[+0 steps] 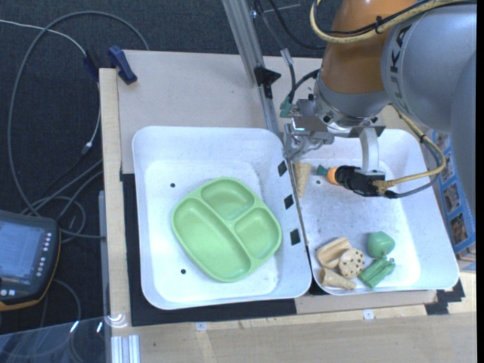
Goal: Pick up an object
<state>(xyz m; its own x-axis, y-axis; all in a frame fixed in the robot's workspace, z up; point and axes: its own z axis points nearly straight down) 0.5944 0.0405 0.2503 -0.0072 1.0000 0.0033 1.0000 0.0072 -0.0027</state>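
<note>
My gripper point(297, 148) hangs over the left edge of the right bin point(423, 203), close to the divider between the two bins. Just below it a tan cone-shaped toy point(302, 178) points downward, touching or nearly touching the gripper's tip. To the right of the cone lies a small orange toy with a green end point(330, 173). At the right bin's front sit tan bread-like pieces point(333, 251), a round cookie point(350, 263), a green pepper point(380, 243) and another green toy point(376, 271).
The left bin point(151, 203) holds a green divided plate point(227, 228). A black connector with a yellow cable point(363, 181) hangs off the arm over the right bin. A metal post point(246, 32) rises behind the bins. A blue clamp point(121, 63) sits at the bench's back left.
</note>
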